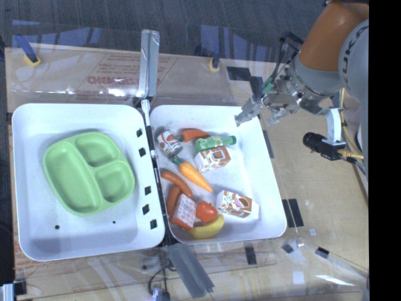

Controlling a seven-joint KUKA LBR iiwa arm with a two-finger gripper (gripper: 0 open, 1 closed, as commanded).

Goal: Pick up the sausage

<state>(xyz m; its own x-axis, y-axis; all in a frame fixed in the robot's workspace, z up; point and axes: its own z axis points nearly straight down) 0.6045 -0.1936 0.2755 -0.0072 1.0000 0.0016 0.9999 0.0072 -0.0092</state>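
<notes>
The sausage (176, 182), a reddish-brown curved link, lies at the left side of the right bin (268, 187), beside the carrot (195, 176). A second similar brown piece (172, 199) lies just below it, partly under a small red carton (183, 211). My gripper (246, 115) hangs over the bin's upper right corner, well up and to the right of the sausage. Nothing shows between its tips.
The right bin also holds a small can (168, 143), a green packet (214, 142), two milk cartons (213, 158) (237, 204), a red pepper (193, 133), a tomato (206, 211) and a banana (207, 229). The left bin (31, 231) carries a green divided plate (89, 172).
</notes>
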